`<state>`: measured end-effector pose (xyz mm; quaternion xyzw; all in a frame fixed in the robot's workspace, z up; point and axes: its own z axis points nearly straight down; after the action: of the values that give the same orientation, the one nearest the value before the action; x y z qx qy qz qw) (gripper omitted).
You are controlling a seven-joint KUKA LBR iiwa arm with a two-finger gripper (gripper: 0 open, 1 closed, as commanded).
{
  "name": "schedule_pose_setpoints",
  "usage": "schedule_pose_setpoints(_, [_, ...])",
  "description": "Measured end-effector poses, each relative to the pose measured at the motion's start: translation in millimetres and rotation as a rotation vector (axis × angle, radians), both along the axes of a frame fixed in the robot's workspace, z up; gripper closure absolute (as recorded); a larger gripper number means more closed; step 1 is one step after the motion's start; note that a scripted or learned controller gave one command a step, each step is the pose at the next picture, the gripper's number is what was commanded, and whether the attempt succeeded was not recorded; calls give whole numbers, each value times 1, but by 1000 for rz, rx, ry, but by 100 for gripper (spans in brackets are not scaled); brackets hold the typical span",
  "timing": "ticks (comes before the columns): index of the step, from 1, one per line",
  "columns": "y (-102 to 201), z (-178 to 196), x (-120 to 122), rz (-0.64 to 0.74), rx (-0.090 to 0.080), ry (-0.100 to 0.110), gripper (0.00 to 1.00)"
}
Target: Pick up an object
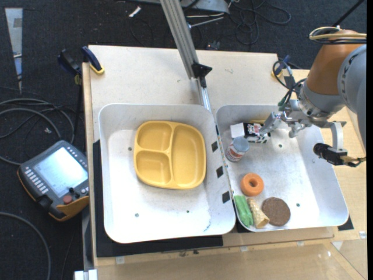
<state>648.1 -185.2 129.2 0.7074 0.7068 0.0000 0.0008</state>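
My gripper [280, 130] hangs over the back of the right bin [326, 182], with the grey arm and its orange band [332, 60] coming in from the right. Its two fingers stand spread apart with nothing between them. One fingertip is close to a small black and white box [250, 129] at the bin's back left. A small red and white can [236, 149] stands just in front of that box. Further forward lie an orange doughnut [252, 184], a brown round cookie [275, 210], a green piece [243, 209] and a tan piece [258, 213].
The left bin [116, 214] holds a yellow divided plate [171, 154]. A metal pole [182, 31] rises from the back between the bins. A teach pendant [55, 179] lies on the floor at the left.
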Motion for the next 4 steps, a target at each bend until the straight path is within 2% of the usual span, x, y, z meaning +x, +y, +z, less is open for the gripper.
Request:
schedule_pose_setpoints(1, [-1,-10,6,3,-4,-19,0])
schedule_pose_setpoints(2, [-1,1,8,3,-5,-25,100])
schedule_pose_setpoints(3, [-8,59,17,3,-2,-7,100])
schedule_pose_setpoints(4, [-9,105,25,4,-1,-7,100])
